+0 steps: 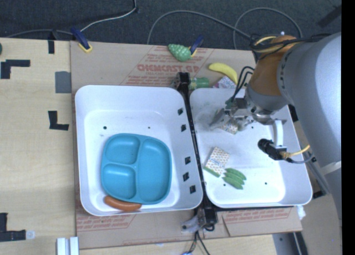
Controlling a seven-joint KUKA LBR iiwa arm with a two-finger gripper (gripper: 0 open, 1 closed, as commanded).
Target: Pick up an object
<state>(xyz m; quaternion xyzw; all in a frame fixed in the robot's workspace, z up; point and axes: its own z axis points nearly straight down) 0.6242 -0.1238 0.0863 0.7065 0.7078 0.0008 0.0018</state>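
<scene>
Fingers (pixel 232 116), state unclear, hover over right bin (pixel 277 190); waffle (pixel 217 161) and green pod (pixel 234 177) lie nearby.

Arm (pixel 310 82) cut off (right edge); grasp unclear.

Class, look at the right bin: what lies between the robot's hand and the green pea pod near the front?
In the camera view, a small checkered packet lies between the hand and the green pea pod.

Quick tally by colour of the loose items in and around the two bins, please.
Blue: 1, divided plate
Orange: 1, sausage
Green: 2, pea pod, leafy piece
Yellow: 1, banana
Pale patterned: 1, packet
Total: 6
</scene>
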